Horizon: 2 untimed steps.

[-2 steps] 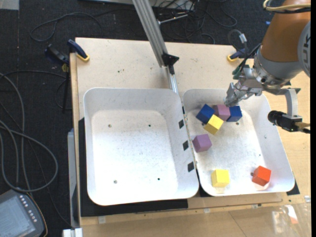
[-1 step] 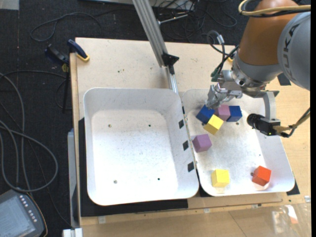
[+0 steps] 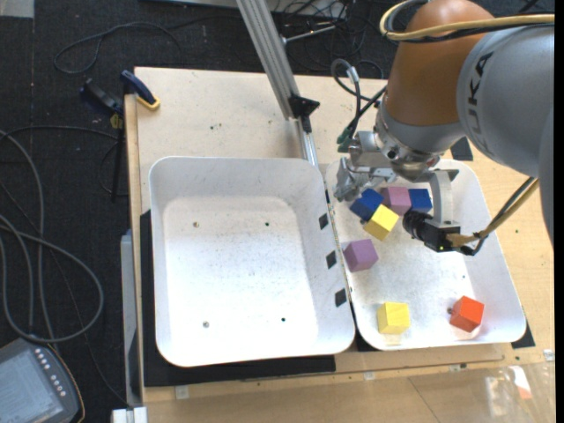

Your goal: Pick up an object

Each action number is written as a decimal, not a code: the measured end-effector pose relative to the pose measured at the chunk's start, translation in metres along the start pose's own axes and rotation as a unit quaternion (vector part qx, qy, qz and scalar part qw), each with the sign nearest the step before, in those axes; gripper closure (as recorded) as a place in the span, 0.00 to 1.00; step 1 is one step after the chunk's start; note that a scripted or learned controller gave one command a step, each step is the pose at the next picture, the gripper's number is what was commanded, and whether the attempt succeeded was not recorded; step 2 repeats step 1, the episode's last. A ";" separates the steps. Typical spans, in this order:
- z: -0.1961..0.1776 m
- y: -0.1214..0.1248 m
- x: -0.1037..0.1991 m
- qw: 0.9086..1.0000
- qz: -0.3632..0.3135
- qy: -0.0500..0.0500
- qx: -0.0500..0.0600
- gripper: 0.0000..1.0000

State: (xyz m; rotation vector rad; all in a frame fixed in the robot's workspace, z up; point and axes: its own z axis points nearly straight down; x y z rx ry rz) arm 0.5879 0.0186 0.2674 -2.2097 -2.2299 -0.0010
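My gripper [image 3: 351, 181] hangs low over the back left corner of the right bin [image 3: 493, 280], under the grey arm with its orange band. Just below and right of it sits a cluster of blocks: a blue block [image 3: 365, 204], a yellow block [image 3: 382, 223], a pink-purple block [image 3: 398, 198] and a second blue block [image 3: 421, 200]. The nearest blue block lies right beside the gripper's tip. I cannot see any block held.
A purple block [image 3: 359, 255], a yellow block [image 3: 393, 316] and an orange block [image 3: 467, 313] lie further forward in the right bin. The left bin [image 3: 167, 236] stands beside it. A slanted metal rail [image 3: 269, 47] runs down to the bins' shared edge.
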 end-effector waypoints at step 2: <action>0.011 -0.005 0.063 1.000 0.000 0.000 0.001 1.00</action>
